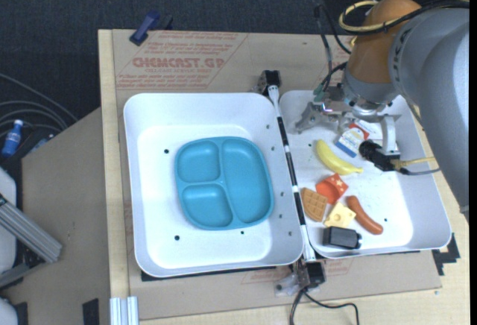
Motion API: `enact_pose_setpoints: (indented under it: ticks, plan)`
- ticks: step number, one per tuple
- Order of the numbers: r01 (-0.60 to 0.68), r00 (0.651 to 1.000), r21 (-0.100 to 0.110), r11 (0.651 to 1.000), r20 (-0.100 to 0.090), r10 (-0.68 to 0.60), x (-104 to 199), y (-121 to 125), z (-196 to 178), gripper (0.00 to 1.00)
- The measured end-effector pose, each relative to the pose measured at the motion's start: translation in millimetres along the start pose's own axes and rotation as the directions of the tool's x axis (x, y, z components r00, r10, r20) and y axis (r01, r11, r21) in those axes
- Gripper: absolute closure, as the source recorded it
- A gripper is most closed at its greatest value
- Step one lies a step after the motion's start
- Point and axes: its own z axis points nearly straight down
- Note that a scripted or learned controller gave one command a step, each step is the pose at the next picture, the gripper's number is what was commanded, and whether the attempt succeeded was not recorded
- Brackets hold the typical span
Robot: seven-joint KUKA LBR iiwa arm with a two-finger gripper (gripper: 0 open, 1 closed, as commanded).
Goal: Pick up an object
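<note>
Two white bins are seen side by side. The left bin (141,189) is occupied by a blue divided plate (222,182). Over the right bin's (417,219) far end the gripper (350,118) is poised; its state cannot be told. Below it lie a banana (335,158), a sausage (364,215) and a black block (341,238).

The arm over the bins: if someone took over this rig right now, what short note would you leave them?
Gripper: low over the right bin's far end; I cannot tell its state, and nothing shows in it.
Things: banana, small blue-and-white package, waffle, hot dog and black block all lie in that bin. The left bin holds a blue divided plate.
Done: nothing lifted.
Left: pick up an object.
</note>
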Motion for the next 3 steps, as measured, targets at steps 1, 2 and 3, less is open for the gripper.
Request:
enact_pose_setpoints:
  ticks: [1,2,3]
  plan:
    - [0.001,1.000,-0.004,1.000,0.000,-0.001,0,9,0,0.00]
    - [-0.001,1.000,-0.001,1.000,0.000,0.001,-1,-45,1,0.00]
    - [-0.001,1.000,-0.003,1.000,-0.001,0.001,0,-44,-10,1.00]
